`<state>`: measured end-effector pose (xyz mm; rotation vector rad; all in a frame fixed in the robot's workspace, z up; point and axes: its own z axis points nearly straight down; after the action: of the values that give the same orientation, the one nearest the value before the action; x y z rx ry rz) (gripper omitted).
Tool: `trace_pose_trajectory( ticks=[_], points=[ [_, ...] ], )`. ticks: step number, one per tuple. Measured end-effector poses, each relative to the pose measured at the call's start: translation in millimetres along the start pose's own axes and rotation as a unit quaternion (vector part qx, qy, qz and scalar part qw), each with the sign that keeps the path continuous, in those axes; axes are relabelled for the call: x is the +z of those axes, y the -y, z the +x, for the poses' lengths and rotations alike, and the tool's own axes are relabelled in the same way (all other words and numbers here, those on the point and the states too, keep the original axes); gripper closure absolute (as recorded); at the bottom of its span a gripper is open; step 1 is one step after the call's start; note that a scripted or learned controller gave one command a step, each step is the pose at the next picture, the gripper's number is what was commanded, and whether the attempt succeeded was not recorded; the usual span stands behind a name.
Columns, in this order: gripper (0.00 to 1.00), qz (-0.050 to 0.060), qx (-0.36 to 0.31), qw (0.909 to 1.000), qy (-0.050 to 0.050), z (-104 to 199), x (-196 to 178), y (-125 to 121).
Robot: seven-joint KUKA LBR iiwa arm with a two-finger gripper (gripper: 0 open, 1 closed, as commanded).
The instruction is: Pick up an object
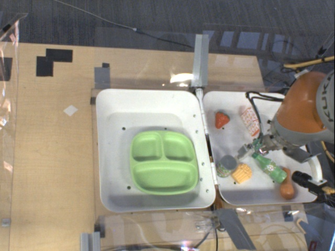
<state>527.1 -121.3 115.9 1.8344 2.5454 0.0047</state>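
Gripper (255,149) over right white bin (230,195), wooden bench (47,156).

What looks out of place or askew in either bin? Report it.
Nothing looks spilled or damaged. The green plastic bottle lies on its side in the right white bin, under the pincer. The green divided plate sits flat in the left white bin.

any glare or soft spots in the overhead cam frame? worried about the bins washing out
Camera view: bright glare patch on the bench at the top rim of the left bin, near the metal post; white bin floors run bright yet the green plate casts a soft shadow; reflections streak the clear panel at the left edge; small items by the gripper look soft, labels unreadable.
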Motion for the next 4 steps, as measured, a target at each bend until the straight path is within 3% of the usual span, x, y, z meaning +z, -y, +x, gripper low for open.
trace_pose_trajectory(
  ticks=[1,2,3,4],
  points=[
    [0.00,-0.011,0.100,0.9949,0.009,16,19,13],
    [0.00,-0.016,0.072,0.9971,0.014,22,17,24],
    [0.00,0.000,0.053,0.9986,0.001,-15,16,46],
    [0.00,0.000,0.004,1.0000,0.000,-10,20,44]
  ],
)
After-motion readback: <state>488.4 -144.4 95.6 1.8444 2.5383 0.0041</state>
